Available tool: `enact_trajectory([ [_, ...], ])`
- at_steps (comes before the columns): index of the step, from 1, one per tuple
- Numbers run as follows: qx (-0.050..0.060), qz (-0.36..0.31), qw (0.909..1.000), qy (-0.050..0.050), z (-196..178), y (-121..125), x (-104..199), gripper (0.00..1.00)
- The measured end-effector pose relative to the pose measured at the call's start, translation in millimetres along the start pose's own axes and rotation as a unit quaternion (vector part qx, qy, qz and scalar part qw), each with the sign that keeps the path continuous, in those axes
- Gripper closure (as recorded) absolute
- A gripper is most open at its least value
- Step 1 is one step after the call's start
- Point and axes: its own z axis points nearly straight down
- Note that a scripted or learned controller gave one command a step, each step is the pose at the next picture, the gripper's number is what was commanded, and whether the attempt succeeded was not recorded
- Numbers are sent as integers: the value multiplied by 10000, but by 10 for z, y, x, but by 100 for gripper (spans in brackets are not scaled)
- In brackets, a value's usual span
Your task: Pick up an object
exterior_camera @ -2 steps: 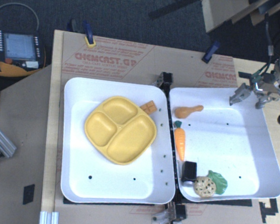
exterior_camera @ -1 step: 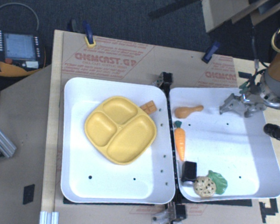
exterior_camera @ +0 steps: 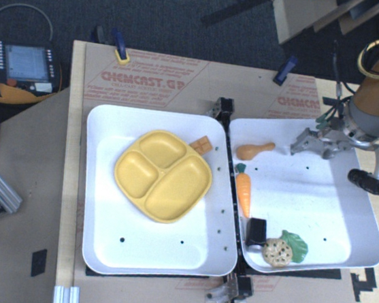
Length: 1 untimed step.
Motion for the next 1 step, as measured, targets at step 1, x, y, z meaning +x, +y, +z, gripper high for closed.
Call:
enact_trajectory([
  [1,-21,-8,10000,-46,-95,3,-27,100],
])
